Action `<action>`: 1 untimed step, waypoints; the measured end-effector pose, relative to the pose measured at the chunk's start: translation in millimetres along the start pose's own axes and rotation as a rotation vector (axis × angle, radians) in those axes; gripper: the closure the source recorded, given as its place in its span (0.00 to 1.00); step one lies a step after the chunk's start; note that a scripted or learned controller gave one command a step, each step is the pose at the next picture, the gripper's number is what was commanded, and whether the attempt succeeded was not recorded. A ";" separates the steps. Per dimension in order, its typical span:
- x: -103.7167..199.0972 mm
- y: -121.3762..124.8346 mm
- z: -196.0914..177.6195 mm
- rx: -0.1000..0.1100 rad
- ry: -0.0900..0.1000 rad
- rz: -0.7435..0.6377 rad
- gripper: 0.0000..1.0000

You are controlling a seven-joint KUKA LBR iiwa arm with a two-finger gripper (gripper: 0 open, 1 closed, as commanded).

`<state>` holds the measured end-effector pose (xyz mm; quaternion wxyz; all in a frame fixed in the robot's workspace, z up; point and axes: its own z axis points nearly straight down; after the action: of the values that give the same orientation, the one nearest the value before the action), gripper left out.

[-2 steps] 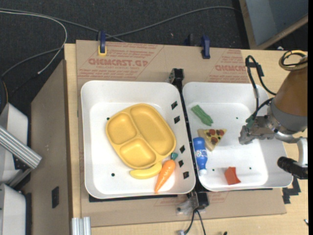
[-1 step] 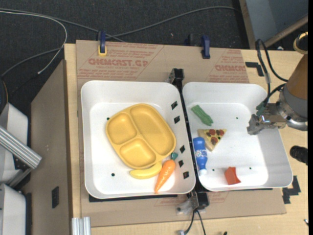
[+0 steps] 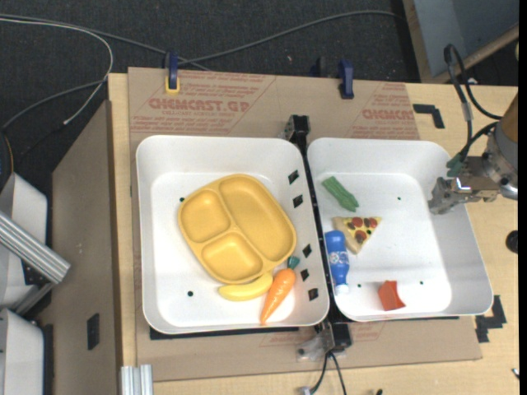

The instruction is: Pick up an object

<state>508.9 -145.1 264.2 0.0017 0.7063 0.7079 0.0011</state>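
A brown board (image 3: 247, 97) lies under both bins (image 3: 156, 220), beneath the gripper (image 3: 443, 194). Up and left of the jaws a blue clamp (image 3: 347, 81) grips the board's far edge, with a yellow clamp (image 3: 172, 74) farther left. Far left of the jaws lies a metal rail (image 3: 33, 249); a grey cable (image 3: 82, 31) loops on dark carpet (image 3: 288, 6).

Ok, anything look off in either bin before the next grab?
Nothing spilled or damaged. Only quirk: the carrot leans on the left bin front wall beside the banana, and the blue bottle hugs the right bin's left wall.
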 end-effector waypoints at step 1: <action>46.9 20.3 -4.9 0.002 0.002 -0.004 1.00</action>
<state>529.1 -98.2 269.1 0.0004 0.7050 0.7092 0.0011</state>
